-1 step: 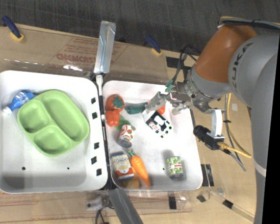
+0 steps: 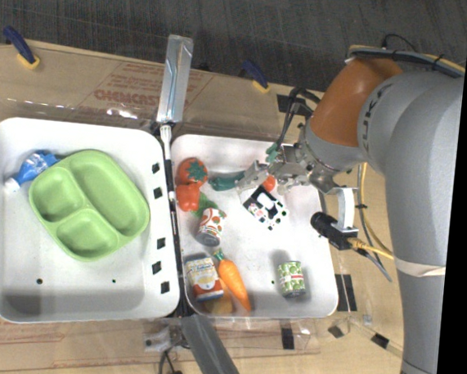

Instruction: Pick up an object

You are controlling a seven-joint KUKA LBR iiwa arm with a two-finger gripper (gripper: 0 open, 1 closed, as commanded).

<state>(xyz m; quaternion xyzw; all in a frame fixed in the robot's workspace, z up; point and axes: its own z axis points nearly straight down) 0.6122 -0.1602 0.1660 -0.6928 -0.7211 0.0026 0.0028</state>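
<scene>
Over the right bin (image 2: 321,301), near its far right corner, the gripper (image 2: 278,171) hangs below the arm's (image 2: 402,141) orange band; whether its fingers are spread or closed I cannot tell, since the wrist and cables cover them. Just below the fingers lies a black-and-white block (image 2: 266,207), tilted, its long axis running from upper left to lower right; I cannot tell whether it touches them. Left of the fingers a teal piece (image 2: 228,179) lies along a near-level axis, one end toward the gripper, the other toward a red tomato (image 2: 192,171) at the bin's left wall. Below the tomato an orange lump (image 2: 187,196) is partly hidden. Further below, a small can (image 2: 211,226) lies tipped, and a carrot (image 2: 234,282) points its narrow end toward the lower right. A jar (image 2: 203,276) stands beside it, its label too small to read. A green can (image 2: 291,279) stands well below the fingers. Far left, the left bin (image 2: 10,284) holds a green tray (image 2: 90,204) over a blue thing (image 2: 32,166), mostly covered.
</scene>
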